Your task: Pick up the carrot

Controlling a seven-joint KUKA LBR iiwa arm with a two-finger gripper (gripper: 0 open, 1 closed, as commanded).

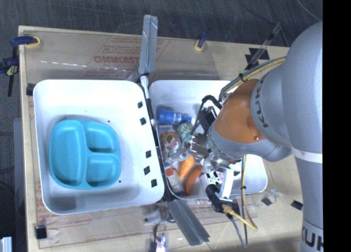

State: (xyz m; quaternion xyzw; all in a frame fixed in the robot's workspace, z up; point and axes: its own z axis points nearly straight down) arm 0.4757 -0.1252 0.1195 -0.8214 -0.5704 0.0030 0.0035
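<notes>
Wooden desk (66,53) on dark floor, two white bins side by side. Left bin (49,94): blue tray (85,154) near its left wall. Right bin (181,89): clutter along the left wall, blue bottle (170,117) toward the far side, carrot (188,173) at the near-left corner, lying tilted. Arm (258,119) low over this bin; gripper (204,160) just beside the carrot, touching or nearly so. Jaws hidden under the wrist: wide or narrow, cannot tell.
</notes>
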